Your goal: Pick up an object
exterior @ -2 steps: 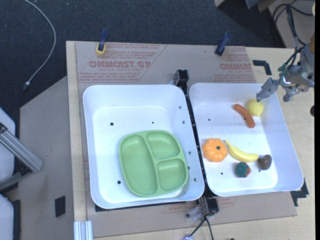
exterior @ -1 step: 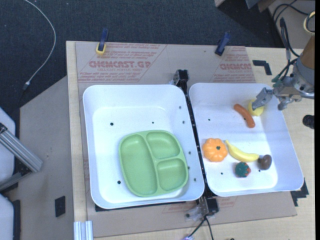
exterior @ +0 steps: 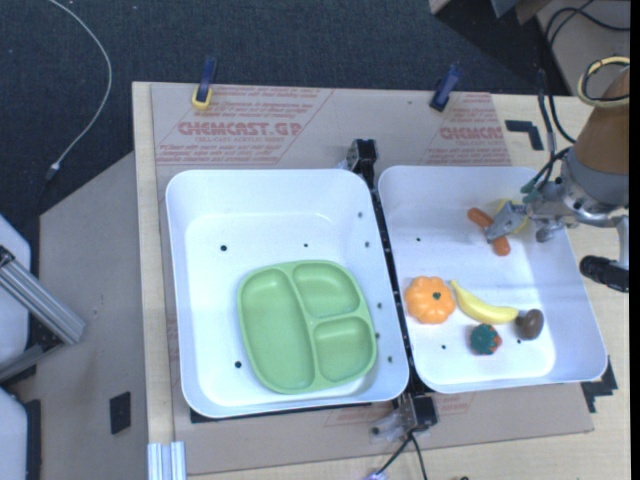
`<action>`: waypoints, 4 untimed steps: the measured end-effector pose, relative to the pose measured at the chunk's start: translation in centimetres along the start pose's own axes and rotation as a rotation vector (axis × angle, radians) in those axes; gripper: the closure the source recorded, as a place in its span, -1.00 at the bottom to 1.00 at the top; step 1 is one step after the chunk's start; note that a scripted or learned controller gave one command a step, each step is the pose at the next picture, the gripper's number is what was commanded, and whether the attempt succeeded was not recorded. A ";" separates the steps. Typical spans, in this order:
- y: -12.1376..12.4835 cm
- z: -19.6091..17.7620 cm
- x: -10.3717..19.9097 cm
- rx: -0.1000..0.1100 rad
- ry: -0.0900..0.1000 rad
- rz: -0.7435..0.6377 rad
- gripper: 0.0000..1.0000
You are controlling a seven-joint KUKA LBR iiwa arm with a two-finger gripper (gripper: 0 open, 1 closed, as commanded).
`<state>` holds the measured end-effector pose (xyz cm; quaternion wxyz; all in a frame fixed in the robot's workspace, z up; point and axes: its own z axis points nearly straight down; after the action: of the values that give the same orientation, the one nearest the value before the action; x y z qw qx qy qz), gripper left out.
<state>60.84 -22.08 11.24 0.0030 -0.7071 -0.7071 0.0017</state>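
Overhead, the grey arm enters from the right edge, its orange band showing above the wrist, and the gripper (exterior: 512, 218) sits low over the upper part of the right bin (exterior: 440, 193), close to that bin's far right wall. An orange carrot (exterior: 492, 230) lies right at the fingertips; whether the fingers close on it or merely touch it I cannot tell.

Open floor lies left of the carrot, toward the bin's upper left corner, and along its near rim. Lower down sit a small orange pumpkin (exterior: 430, 300) by the left wall, a yellow banana (exterior: 483, 307) just beside it, a dark brown piece (exterior: 530, 323) at the banana's right tip, and a teal and red piece (exterior: 485, 339) nearer the front.

The left bin (exterior: 200, 218) holds a green divided plate (exterior: 305, 324) toward its front right, with bare white floor behind and to its left.
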 end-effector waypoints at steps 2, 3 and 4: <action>1.2 -7.2 0.6 -0.014 -0.005 -0.002 1.00; 1.3 -10.5 0.5 -0.013 -0.004 -0.001 1.00; -0.4 -11.7 5.8 -0.005 0.000 -0.004 1.00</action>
<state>60.47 -16.33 22.93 0.0012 -0.7055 -0.7087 -0.0001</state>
